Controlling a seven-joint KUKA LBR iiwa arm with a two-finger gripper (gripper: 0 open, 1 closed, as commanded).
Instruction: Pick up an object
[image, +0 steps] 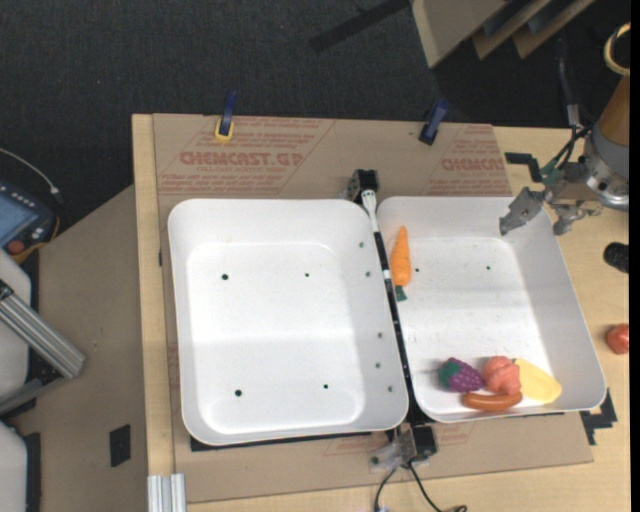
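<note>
1. The brown board (330, 150) under the bins bears red print reading "CHEMCAST G.P", once at the upper left and again, partly cut off, at the upper right
2. A blue clip (227, 115) with a yellow base and a second blue clip (434, 121) pin the board's top edge
3. The left bin (200, 240) fills the centre left of the frame; the right bin (560, 290) sits beside it, touching along the middle seam
4. A carrot (401, 257), orange with a small green tip at its lower end, lies upright against the right bin's left wall
5. At the lower right of the right bin lie purple grapes (460, 375), a pink-orange fruit (503, 374), a yellow piece (539, 383) and a red-orange sausage (491, 401), all touching or just beside one another
6. The gripper (543, 213) hangs over the right bin's upper right corner, its two grey fingers spread apart with nothing between them
7. The carrot lies left of the gripper, well apart; the fruit cluster lies well below it
</note>
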